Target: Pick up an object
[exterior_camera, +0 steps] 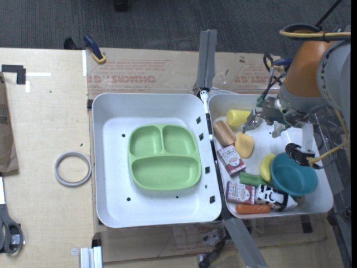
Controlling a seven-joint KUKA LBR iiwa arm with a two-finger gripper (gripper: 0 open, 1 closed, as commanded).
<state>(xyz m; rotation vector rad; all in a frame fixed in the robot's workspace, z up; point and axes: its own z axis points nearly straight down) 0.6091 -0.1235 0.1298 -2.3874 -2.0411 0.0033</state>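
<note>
My gripper (263, 126) hangs over the back of the right bin (319, 204), its fingers spread and nothing between them. Just left of it lies a yellow cup-like item (238, 116). A tan bun (224, 132) and a yellow wedge (244, 144) lie below and left of it. Further forward are a red-and-white carton (230, 159), a green stick (251, 178), a yellow bowl (266, 167), a teal bowl (293, 176), a second red carton (240, 192), a black-and-white packet (274, 196) and an orange carrot (254, 209).
The left bin (106, 166) holds a green divided plate (164, 156). On the bench at the left lie a grey tape ring (72, 168), scissors (9, 236) and a brown bag (6, 133). A blue clamp (95, 48) sits at the back.
</note>
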